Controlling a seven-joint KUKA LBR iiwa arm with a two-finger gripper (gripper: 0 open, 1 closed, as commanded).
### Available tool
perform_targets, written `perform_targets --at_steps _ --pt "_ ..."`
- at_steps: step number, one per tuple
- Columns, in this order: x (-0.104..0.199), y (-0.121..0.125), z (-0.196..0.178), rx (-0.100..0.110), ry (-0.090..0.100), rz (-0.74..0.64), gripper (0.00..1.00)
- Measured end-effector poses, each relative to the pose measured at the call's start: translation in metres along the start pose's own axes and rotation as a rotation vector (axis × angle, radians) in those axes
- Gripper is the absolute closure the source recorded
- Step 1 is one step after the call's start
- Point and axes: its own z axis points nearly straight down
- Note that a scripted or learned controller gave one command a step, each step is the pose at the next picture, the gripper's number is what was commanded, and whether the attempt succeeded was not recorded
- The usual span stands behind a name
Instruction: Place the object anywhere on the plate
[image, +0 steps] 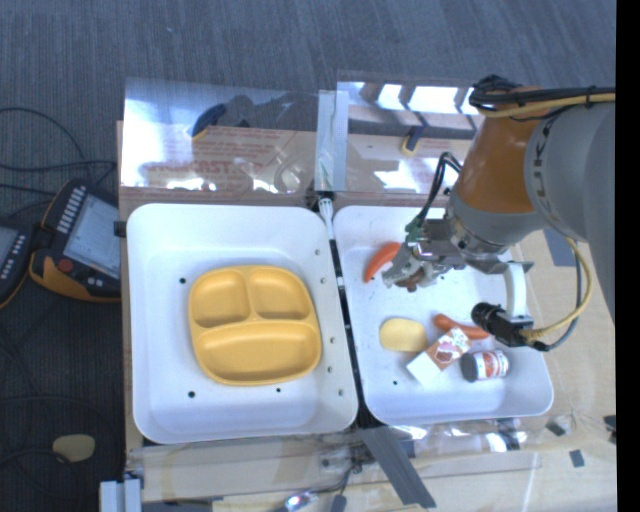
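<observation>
A yellow plate (255, 322) with three compartments lies in the left bin (160, 400). In the right bin (530, 395), my gripper (413, 272) hangs low over the upper part, just right of an orange carrot-shaped piece (379, 260). Nothing can be made out in its grasp. Below it lie a pale yellow rounded object (402, 334), a small orange piece (458, 325), a white and red carton (439, 356) and a small dark-capped can (485, 365).
The grey arm with its orange band (500, 170) reaches in from the right over the right bin's far corner. A raised wall (340, 300) separates the two bins. A teach pendant (75, 240) lies left of the bench.
</observation>
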Motion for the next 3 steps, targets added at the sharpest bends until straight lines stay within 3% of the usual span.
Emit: perform_targets --at_steps 1,2,3 --pt "0.106 -0.009 0.019 0.001 0.0 -0.001 1.0" --pt "0.154 -0.015 0.019 0.002 0.0 -0.001 1.0" --pt "0.154 -0.015 0.019 0.002 0.0 -0.001 0.0"
